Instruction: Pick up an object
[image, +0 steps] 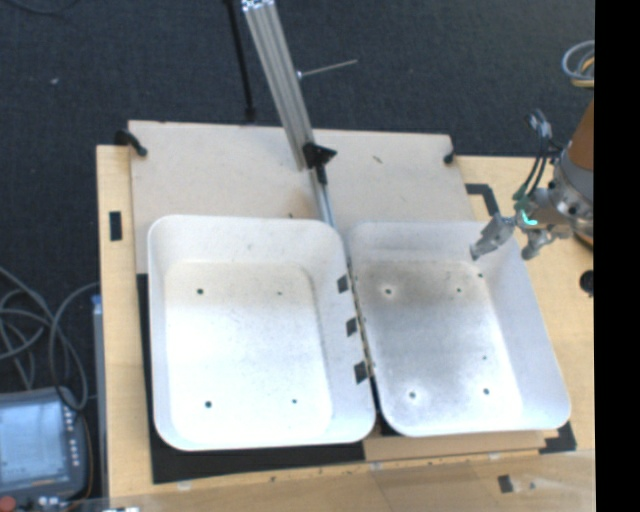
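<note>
My gripper (503, 250) hangs over the far right corner of the right bin (520, 400), at the end of the grey arm that comes in from the right. Its two fingers (488, 241) stand apart, so it is open, and nothing shows between them. The bin floor under it is bare white with dark scuffing.
The left bin (170, 400) lies beside the right one, joined by small clips along the middle. A slanted aluminium pole (285, 85) rises from the back of the bench. Cables and a small screen (35, 445) sit off the bench at the lower left.
</note>
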